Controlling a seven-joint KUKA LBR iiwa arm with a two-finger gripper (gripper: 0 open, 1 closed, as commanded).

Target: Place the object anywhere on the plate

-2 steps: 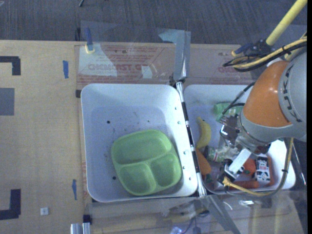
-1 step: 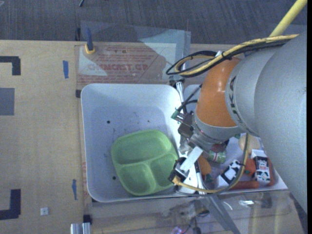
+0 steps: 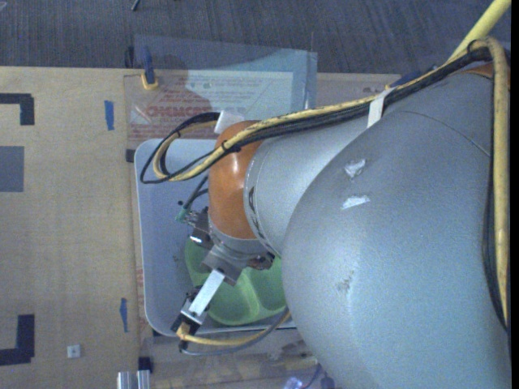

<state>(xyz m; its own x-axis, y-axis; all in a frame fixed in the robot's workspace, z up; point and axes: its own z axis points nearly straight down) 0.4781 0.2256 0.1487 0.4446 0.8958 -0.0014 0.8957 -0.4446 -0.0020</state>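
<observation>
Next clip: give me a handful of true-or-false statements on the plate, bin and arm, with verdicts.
1. The plate is green. True.
2. The plate lies in a white bin. True.
3. The arm enters from the left of the view. False: it reaches in from the right.
4. The band above the wrist is blue. False: it is orange.
5. A yellow and black cable runs along the arm. True.

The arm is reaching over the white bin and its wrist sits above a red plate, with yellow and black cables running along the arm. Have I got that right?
Not quite: the plate is green, not red. The camera view shows the arm's orange band and wrist over that green plate inside the white bin, and the yellow and black cables do run along the arm.
</observation>
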